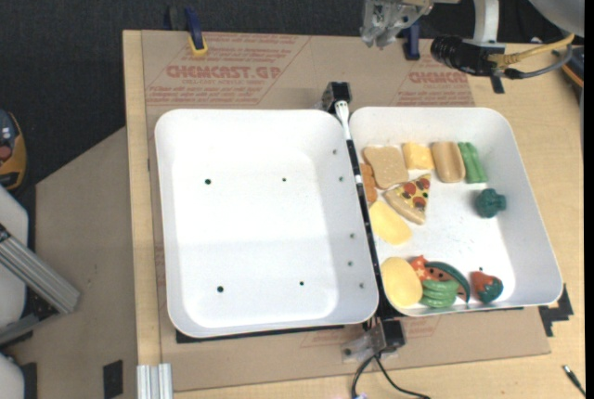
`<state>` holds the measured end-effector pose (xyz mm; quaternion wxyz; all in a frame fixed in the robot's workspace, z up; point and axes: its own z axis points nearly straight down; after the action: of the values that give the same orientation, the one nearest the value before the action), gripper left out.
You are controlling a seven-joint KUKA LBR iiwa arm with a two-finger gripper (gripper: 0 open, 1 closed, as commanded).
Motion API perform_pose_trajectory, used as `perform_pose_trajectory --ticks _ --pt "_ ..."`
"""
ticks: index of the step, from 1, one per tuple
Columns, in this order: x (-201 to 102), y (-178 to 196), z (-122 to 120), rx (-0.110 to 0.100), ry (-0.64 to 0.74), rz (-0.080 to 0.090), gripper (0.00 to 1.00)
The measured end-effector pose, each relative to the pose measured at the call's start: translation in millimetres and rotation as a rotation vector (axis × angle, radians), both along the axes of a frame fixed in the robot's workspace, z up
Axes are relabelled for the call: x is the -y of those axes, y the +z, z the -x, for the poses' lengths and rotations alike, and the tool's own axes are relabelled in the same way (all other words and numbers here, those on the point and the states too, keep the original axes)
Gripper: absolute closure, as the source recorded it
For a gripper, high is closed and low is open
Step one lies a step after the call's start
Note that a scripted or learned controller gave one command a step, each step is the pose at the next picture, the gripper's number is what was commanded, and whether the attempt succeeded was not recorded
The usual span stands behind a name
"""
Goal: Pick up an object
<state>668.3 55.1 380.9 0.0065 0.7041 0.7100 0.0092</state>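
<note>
Hovering: gripper [388,33], finger state unclear, past the bins' far edge
Below gripper: right bin [529,202] holding toy food [408,202]

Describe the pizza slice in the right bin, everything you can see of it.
The pizza slice is a small toy wedge, plastic by its look, lying flat on the floor of the right bin. Its top is pale yellow with red dots and a darker spot, and it has a tan crust edge. Its point aims toward the bin's near side. It lies just below the toast slice and seems to touch it. The yellow oval piece is at its lower left, close or overlapping. The gripper hangs well beyond the bin.
</note>
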Motion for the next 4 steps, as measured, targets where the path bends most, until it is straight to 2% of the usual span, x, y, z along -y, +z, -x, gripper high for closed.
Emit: perform_pose_trajectory --ticks 1,2,3,4 --pt "-69 -40 29 -0.028 0.000 0.001 1.00" --pt "-162 -116 31 -0.033 0.001 0.002 1.00" --pt "-171 -152 76 -0.031 -0.006 0.005 1.00" --pt "-169 -83 0 -0.010 -0.008 0.001 1.00"
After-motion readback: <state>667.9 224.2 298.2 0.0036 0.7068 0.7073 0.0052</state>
